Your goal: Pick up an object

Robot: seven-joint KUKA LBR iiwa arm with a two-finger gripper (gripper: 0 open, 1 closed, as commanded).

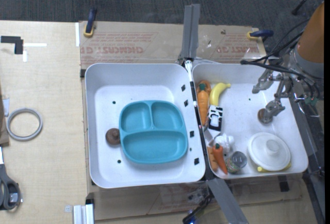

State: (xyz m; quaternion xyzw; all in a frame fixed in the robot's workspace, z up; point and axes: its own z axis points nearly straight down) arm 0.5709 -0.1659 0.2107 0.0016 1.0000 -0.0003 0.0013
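Below hand (pixel 268 109), white lidded bowl (pixel 268 150), apart

- the arm (pixel 313 37) is cut off by the right edge.
- we cannot tell whether the tool (pixel 270 99) is open.
- scissors (pixel 9 193) run off the left edge.
- the small items by the carrot (pixel 218 157) are too small to name.

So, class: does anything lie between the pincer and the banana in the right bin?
Nothing visible does. The pincer hangs over bare bin floor, and the banana lies off towards the divider, with white floor between them.
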